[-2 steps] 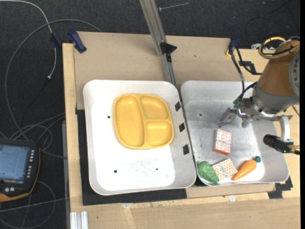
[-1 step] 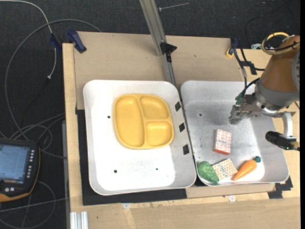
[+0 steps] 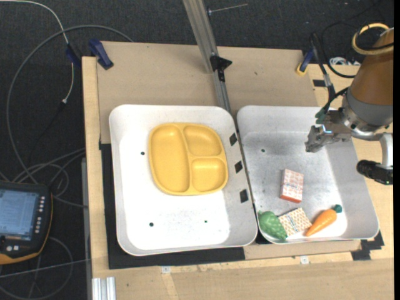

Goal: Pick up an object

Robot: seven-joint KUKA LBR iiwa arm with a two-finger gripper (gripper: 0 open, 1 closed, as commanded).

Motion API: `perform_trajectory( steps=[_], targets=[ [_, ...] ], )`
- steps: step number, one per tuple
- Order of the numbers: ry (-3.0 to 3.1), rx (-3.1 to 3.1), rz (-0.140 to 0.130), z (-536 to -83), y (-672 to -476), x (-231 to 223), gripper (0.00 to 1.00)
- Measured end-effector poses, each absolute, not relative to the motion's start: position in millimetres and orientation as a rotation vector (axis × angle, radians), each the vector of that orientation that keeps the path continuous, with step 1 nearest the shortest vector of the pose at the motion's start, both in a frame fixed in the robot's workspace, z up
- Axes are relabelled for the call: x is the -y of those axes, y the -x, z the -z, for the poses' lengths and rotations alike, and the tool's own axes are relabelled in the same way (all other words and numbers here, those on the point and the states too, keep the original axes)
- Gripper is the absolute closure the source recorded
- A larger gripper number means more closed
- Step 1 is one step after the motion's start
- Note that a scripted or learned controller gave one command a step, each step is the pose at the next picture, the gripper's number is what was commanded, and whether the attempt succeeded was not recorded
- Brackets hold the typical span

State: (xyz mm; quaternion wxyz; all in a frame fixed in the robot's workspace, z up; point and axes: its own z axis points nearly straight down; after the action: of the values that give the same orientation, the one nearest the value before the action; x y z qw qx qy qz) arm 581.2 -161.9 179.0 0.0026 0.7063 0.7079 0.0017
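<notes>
Leftmost, off the counter (image 3: pixel 187 67) at 9 o'clock: a pendant (image 3: pixel 22 220) with a lit screen on the dark floor, loose cables (image 3: pixel 44 17) running above it.

Two blue clamps on the counter's back edge: one (image 3: pixel 100 54) at 11 o'clock, one (image 3: pixel 306 60) at 1 o'clock. A metal rail (image 3: pixel 203 27) comes in from 12 o'clock and ends between the two bins.

Left bin (image 3: pixel 131 230): a yellow tray (image 3: pixel 187 158) with three compartments sits in its upper middle, flat, nothing visible in it.

Right bin (image 3: pixel 275 124): all objects are in its lower half.
- Small box (image 3: pixel 292 185), orange-white print, near the bin's centre, apart from the rest.
- Green toy (image 3: pixel 272 225) at 7 o'clock of the bin, against the front wall.
- Second box (image 3: pixel 295 221), lying flat, touching the green toy on one side and the carrot on the other.
- Carrot (image 3: pixel 322 221), green top toward 1 o'clock, at 5 o'clock of the bin.

Arm (image 3: pixel 374 86) enters from 3 o'clock, orange band visible. End effector (image 3: pixel 315 141) sits over the right bin's upper part, at about 1 o'clock from the small box and well apart from every object. Nothing is between its fingers; how far it is open, cannot tell at this angle. A black part (image 3: pixel 375 170) sticks out near the bin's right wall at 3 o'clock.
</notes>
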Motion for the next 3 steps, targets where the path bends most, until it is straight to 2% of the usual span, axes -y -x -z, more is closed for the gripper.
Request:
perform_trajectory(
  steps=[1, 3],
  targets=[
    [-2.215, -2.219, -0.006, -224, -582.9, 162, 1.00],
    [-2.216, -2.231, -0.002, -225, -589.2, 67, 1.00]
  ],
)
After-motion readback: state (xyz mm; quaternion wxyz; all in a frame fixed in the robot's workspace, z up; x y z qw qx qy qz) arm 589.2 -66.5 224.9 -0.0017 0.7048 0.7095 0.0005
